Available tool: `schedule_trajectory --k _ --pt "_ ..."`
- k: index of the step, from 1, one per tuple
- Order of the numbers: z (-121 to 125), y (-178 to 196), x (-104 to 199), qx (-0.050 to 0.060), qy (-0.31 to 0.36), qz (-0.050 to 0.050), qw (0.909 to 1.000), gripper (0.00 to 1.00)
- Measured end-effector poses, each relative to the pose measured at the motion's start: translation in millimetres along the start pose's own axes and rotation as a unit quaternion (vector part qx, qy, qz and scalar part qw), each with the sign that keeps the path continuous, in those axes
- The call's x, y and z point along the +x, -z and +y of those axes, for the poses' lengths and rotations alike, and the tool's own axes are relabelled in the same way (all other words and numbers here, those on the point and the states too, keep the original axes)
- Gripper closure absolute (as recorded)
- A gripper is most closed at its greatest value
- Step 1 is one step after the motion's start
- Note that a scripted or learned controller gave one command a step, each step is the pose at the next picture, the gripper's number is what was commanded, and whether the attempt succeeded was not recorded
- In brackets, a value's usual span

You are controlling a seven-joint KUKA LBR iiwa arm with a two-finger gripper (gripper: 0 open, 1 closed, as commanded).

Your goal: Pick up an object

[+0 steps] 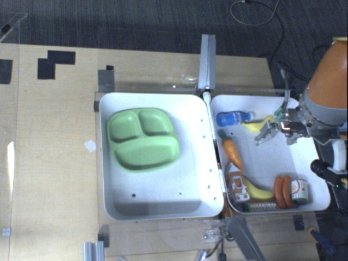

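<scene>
Near edge of the right shallow white plastic bin (321,203): a flat orange ring-shaped toy (281,191) stands against a small white-and-tan printed box (298,191) toward the near right corner. A curved yellow plastic banana (256,190) lies along the near wall, touching a small brown-and-white printed carton (235,184) at the near left corner. An orange plastic carrot with a green top (232,151) runs along the left wall, pointing toward the carton.

Far edge of the same bin: a small blue-and-white plastic bottle (234,118) lies on its side near the far left corner; just beside it rests a small yellow curved toy (256,126).

The grey two-finger gripper (267,132) reaches in from the right wall, its tips low beside the yellow toy. The jaws appear spread, with nothing visibly between them.

Left shallow white plastic bin (163,200): a pale green divided plastic plate (143,138) sits toward the far left part.

Step in hand, as a judgement: the approach onto a target, most likely the yellow toy, with no grasp yet made. The next move calls for centring the tips over the toy, closing on it, and lifting straight up clear of the bottle.
</scene>
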State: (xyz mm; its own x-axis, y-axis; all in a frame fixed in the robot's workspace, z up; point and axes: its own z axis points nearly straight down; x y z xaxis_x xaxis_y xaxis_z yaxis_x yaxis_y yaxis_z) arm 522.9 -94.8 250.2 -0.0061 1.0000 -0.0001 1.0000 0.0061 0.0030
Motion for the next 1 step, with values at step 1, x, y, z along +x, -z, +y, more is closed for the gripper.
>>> schedule_trajectory --k 1 --pt "90.9 -91.3 -10.3 0.000 -0.037 0.000 0.9993 0.00"
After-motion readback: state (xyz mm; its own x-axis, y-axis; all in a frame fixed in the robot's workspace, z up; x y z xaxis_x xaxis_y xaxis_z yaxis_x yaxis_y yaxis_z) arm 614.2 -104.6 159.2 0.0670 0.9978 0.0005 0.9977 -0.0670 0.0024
